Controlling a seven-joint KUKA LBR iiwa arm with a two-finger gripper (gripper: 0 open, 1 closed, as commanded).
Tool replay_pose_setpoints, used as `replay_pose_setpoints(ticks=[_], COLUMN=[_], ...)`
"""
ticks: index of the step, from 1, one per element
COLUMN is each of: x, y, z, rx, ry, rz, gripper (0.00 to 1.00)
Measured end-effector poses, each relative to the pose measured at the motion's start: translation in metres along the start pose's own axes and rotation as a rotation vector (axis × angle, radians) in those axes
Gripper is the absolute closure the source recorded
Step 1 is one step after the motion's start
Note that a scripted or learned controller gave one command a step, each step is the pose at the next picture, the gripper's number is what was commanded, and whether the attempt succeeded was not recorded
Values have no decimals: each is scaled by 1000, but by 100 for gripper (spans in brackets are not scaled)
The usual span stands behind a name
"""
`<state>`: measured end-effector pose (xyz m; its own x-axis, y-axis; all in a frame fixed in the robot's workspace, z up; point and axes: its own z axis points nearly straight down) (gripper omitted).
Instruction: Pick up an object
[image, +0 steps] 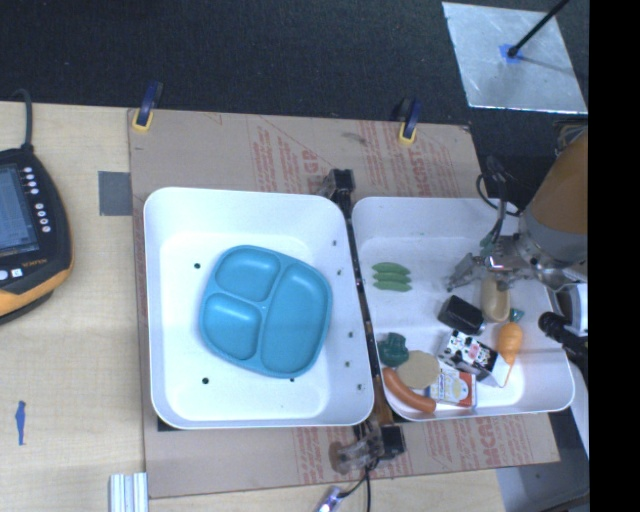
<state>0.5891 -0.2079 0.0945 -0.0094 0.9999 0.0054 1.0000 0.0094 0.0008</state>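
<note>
The right bin holds several small items. A green pea pod lies toward its left side. A black block, a beige piece and an orange carrot lie nearer the right side. My gripper hangs low over the right part of this bin, directly above the beige piece. Whether it touches that piece is unclear from this slant. The grey arm with its orange band comes in from the right.
The left bin carries a blue divided plate. At the right bin's front lie a patterned box, a dark green toy, a tan disc, a sausage and a white packet. A pendant rests far left.
</note>
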Motion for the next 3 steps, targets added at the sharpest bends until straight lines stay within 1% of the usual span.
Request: replay_pose_setpoints(ticks=[1,2,3], x=[-4,22,45], y=[67,-31,53], z=[2,3,3], rx=[2,6,2], ry=[-5,-6,-5], rz=[6,4,6], gripper=[0,0,0])
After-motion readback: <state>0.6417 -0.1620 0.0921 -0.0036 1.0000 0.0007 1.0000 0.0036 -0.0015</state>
